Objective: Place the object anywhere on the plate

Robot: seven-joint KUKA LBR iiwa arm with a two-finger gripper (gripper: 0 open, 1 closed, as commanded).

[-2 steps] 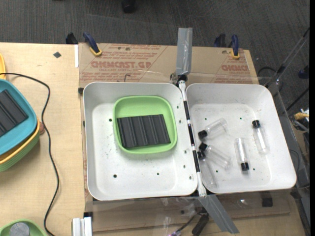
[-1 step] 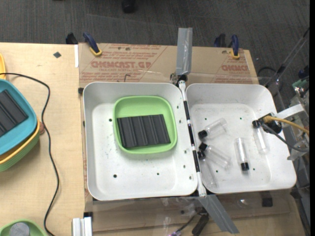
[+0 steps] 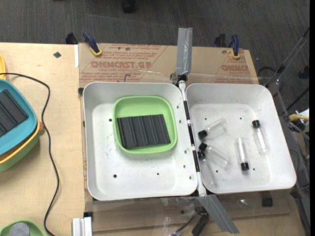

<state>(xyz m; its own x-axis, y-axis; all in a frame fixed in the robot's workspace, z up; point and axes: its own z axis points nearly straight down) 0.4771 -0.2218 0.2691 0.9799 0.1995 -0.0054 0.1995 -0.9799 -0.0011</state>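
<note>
In the right-hand bin [image 3: 275,181] you have four clear vials with black caps, all lying on their sides on the white floor and none of them on the plate. One vial [image 3: 214,128] lies near the wall shared with the other bin, its cap toward that wall; a second vial [image 3: 218,157] lies just below it, cap also toward the wall. A third vial [image 3: 240,151] lies toward the middle with its cap at the near end, and the fourth vial [image 3: 260,139] lies beside it, apart, cap at the far end. A small dark piece by the shared wall may be a loose cap or a bin clip; you cannot tell which. In the left-hand bin [image 3: 142,183] the green plate [image 3: 143,105] sits in the far half, bearing a dark ribbed pad [image 3: 144,131]. How the claw stands you cannot tell here.
</note>
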